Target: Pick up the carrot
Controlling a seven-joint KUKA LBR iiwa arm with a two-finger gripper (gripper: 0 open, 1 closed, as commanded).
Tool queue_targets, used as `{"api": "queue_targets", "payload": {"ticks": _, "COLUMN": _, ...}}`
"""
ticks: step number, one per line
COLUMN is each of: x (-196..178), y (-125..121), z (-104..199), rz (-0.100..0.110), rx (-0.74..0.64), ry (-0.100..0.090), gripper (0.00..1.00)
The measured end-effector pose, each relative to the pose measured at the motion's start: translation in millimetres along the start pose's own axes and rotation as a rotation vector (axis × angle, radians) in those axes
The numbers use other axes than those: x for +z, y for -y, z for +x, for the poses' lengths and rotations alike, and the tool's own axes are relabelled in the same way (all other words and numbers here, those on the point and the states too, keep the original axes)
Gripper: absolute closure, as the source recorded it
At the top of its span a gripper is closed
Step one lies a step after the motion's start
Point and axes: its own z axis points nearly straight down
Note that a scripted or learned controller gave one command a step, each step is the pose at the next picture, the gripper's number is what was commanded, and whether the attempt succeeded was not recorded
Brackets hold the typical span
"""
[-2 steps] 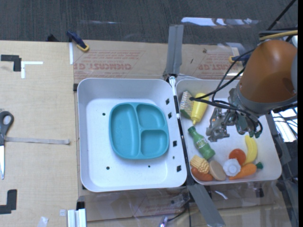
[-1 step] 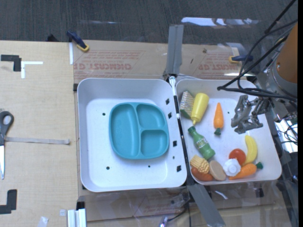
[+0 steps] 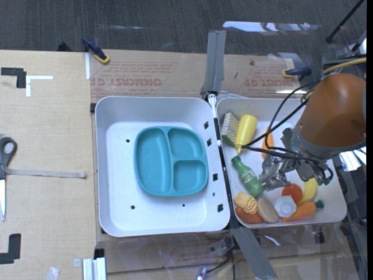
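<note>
The carrot (image 3: 304, 210), orange with a small green tip, lies at the front right corner of the right bin (image 3: 333, 216), next to a white-capped item (image 3: 285, 206). My gripper (image 3: 278, 172) hangs low over the middle of that bin, up and to the left of the carrot and apart from it. It sits just above a red piece (image 3: 292, 192) and beside a green bottle (image 3: 247, 178). The arm's orange band (image 3: 338, 111) covers the bin's right rear part. Nothing shows as held.
The right bin also holds a yellow bottle (image 3: 246, 130), a corn cob (image 3: 245, 202), a tan bread-like piece (image 3: 268, 210) and a yellow banana-like piece (image 3: 310, 188). A teal divided plate (image 3: 172, 161) lies in the left bin (image 3: 108, 174). Scissors (image 3: 6, 151) rest on the bench at far left.
</note>
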Motion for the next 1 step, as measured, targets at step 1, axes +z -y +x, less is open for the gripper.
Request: {"api": "queue_targets", "payload": {"ticks": 1, "x": 54.3, "y": 70.8, "z": -59.3, "rz": 0.001, "rx": -0.169, "ry": 0.003, "gripper": 1.0}}
